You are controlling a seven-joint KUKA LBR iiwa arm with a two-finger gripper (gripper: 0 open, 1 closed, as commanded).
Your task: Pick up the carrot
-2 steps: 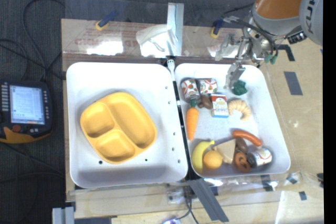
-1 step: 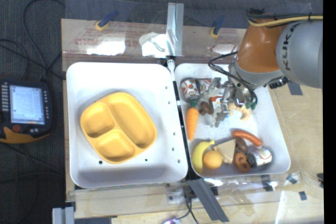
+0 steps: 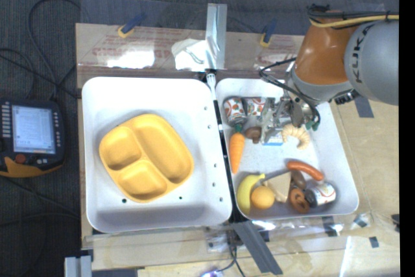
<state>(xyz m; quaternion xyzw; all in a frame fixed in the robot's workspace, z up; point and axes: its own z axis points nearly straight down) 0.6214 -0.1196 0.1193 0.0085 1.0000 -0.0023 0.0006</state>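
Note:
The carrot (image 3: 237, 150) is orange with a green top and lies lengthwise against the left wall of the right bin (image 3: 340, 159). My gripper (image 3: 276, 120) hangs over the upper middle of that bin, to the right of the carrot and a little farther back. Its fingers (image 3: 267, 119) stand open with nothing between them. A small brown item (image 3: 253, 134) lies between the gripper and the carrot's top.
Around the gripper are a printed can (image 3: 237, 109) and a pale croissant-like piece (image 3: 296, 133). Toward the front lie a banana (image 3: 244, 190), an orange fruit (image 3: 262, 198), a red sausage (image 3: 305, 169) and a second can (image 3: 321, 193). The left bin (image 3: 97, 94) holds a yellow sectioned plate (image 3: 146, 156).

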